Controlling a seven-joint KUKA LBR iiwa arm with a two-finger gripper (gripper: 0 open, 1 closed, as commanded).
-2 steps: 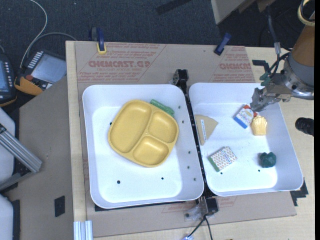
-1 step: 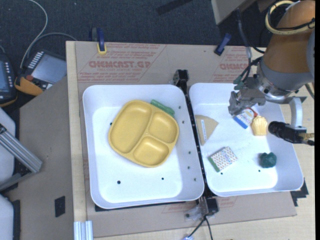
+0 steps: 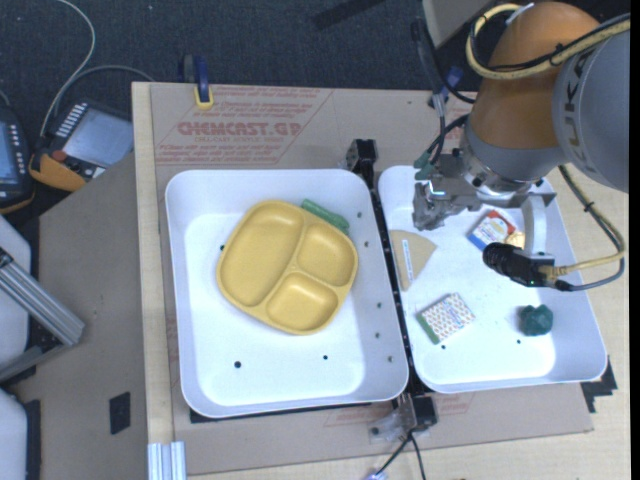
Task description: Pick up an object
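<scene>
- The tool [image 3: 436, 206] hangs low over the right bin [image 3: 575, 353], beside a tan wedge [image 3: 412, 257]; its state cannot be told.
- A patterned packet [image 3: 447, 316] and green lump [image 3: 536, 319] lie nearby.
- A yellow tray [image 3: 287, 265] fills the left bin [image 3: 200, 358].

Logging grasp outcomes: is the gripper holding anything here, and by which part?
Cannot be told. The gripper sits low over the right bin, just above the tan wedge.
</scene>
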